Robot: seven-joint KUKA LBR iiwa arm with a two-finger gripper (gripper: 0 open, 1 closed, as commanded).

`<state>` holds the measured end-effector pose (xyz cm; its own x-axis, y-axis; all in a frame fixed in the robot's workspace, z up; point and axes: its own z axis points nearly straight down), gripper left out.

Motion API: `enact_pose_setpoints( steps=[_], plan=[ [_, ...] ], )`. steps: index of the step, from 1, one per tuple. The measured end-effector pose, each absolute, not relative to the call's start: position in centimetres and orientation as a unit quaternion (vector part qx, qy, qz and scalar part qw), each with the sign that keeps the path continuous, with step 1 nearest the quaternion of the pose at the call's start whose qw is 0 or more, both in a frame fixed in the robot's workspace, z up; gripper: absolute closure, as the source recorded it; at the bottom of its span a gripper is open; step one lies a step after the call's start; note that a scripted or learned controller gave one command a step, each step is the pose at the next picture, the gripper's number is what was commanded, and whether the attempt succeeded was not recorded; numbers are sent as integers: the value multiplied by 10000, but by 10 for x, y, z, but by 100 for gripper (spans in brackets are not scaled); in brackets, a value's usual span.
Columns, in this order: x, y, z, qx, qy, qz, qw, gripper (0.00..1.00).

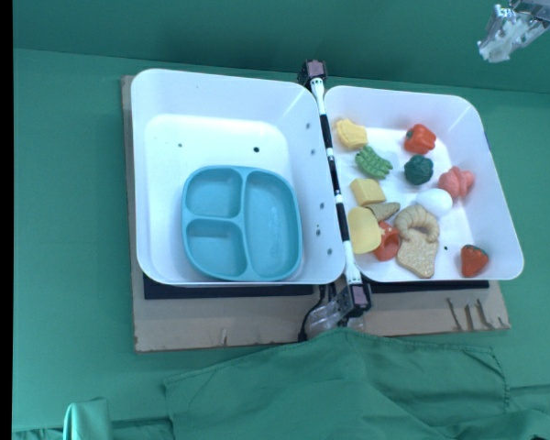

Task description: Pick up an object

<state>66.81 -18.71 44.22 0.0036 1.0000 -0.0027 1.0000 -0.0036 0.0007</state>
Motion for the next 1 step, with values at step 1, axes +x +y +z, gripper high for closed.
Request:
enact_pose_setpoints(
  steps=[1],
  plan=[
    [642,-187,436,7089,7053,2,8,100]
  ],
)
